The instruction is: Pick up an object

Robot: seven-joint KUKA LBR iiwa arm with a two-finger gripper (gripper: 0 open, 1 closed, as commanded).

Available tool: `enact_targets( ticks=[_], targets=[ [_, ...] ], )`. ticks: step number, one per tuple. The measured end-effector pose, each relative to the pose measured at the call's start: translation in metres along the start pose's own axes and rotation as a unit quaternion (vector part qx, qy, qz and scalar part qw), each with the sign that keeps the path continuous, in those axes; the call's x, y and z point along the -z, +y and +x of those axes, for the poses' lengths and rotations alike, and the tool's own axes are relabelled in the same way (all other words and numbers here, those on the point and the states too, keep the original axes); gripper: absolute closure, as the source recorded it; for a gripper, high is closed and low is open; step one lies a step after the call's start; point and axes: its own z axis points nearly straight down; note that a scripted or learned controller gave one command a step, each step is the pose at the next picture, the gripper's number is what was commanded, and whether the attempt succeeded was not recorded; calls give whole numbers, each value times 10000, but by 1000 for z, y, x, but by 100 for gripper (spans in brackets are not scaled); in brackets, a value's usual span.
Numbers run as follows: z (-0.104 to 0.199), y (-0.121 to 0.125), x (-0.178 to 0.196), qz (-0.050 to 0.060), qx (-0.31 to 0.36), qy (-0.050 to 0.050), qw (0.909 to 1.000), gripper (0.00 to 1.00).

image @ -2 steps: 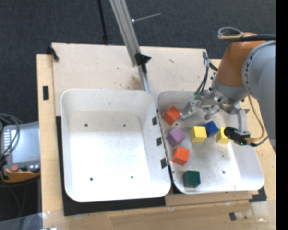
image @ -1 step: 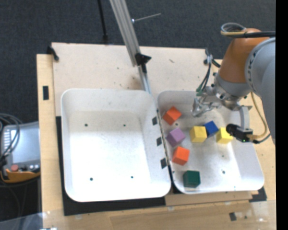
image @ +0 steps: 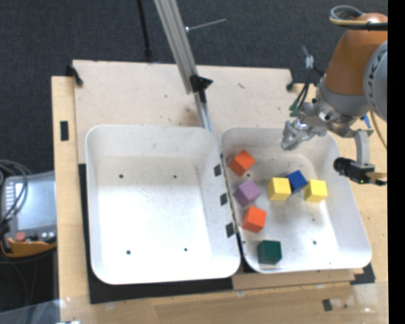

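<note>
The right bin (image: 337, 245) holds several small cubes: an orange one (image: 241, 162) at its upper left, a purple one (image: 247, 192), a second orange one (image: 254, 218), a dark green one (image: 269, 252), a yellow one (image: 279, 188), a blue one (image: 297, 180) and another yellow one (image: 315, 190). My gripper (image: 291, 139) hangs above the far part of this bin, above and to the right of the first orange cube and above the blue cube. I see nothing between its fingers.
The left bin (image: 94, 181) lies beside the right one. A slanted metal post (image: 179, 42) rises from the bench behind the bins. A grey control box (image: 23, 208) with cables sits off the bench's left edge.
</note>
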Motion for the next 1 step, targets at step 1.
enact_targets(
  ticks=[1],
  targets=[
    [-1, 1, 12, 24, 11, 7, 10000, 100]
  ],
)
